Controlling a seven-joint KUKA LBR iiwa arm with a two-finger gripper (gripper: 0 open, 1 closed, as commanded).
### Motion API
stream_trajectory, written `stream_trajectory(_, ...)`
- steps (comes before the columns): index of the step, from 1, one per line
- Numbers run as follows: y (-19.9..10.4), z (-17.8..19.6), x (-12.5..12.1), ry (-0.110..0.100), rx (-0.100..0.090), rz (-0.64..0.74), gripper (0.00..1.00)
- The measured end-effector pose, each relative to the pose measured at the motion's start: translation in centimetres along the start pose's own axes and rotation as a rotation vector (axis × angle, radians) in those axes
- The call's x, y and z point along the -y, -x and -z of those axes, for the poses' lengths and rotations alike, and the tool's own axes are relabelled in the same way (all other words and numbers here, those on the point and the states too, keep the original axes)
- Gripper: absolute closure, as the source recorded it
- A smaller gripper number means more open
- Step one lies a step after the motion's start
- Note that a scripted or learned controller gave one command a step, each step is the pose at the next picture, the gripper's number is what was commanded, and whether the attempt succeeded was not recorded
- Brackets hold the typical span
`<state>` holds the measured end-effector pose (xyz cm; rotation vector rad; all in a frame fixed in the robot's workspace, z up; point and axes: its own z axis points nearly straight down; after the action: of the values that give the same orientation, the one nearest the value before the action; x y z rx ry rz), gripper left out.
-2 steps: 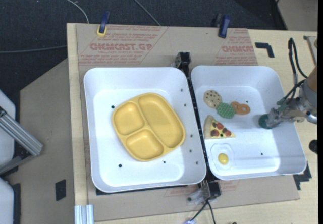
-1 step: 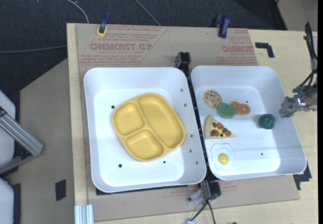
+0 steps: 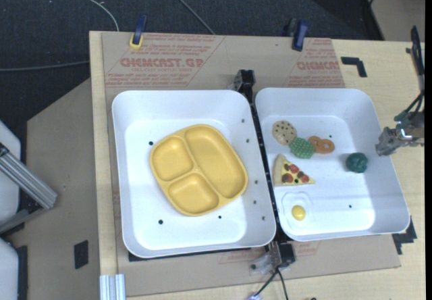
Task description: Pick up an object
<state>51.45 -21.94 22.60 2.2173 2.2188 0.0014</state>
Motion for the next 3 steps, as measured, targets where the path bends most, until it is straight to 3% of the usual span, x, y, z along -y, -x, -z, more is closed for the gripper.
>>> stream_trajectory(1,-4.7,-0.3,-0.7,-0.005,-0.004,0.004,1.0)
stream_trajectory(3,-16.5,-1.6,0.3,-0.006,-0.005,0.001,1.0)
